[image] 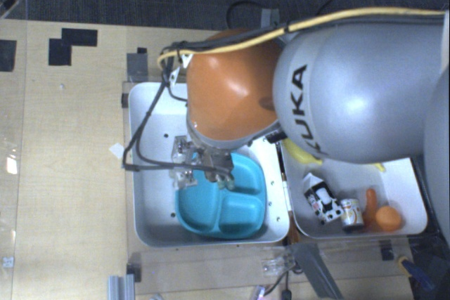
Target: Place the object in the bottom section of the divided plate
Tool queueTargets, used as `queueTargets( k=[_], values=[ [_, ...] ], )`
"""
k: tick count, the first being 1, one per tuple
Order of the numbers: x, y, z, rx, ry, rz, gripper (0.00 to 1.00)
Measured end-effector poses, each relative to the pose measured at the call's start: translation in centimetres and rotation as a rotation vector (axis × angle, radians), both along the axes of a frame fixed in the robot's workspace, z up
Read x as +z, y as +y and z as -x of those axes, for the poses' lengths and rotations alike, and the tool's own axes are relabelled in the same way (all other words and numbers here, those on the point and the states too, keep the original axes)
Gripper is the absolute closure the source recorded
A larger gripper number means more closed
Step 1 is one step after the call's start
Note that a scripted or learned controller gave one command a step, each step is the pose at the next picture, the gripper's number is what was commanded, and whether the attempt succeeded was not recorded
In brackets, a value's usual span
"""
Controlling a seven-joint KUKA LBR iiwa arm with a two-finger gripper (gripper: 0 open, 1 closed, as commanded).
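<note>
divided plate (225,211), blue, sits in the left bin (148,221); jaws (207,175) hover over its upper edge, can't tell their state or any object held. risk: releasing into the wrong section.

Two white bins (151,221) sit side by side. One blue plate (225,211) lies in the left bin, at 6 o'clock. The right bin (415,214), at 4 o'clock, holds one orange ball (387,218), one carrot (371,197), one yellow thing (302,153) and one black-and-white object (321,200).
</note>
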State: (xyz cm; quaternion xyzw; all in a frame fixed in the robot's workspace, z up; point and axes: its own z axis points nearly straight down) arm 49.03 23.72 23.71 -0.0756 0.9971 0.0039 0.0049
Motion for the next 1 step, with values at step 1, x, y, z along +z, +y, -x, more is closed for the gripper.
queueTargets(
  k=[1],
  values=[
    [-0.01,0.00,0.00,0.000,0.000,0.000,0.00]
  ],
)
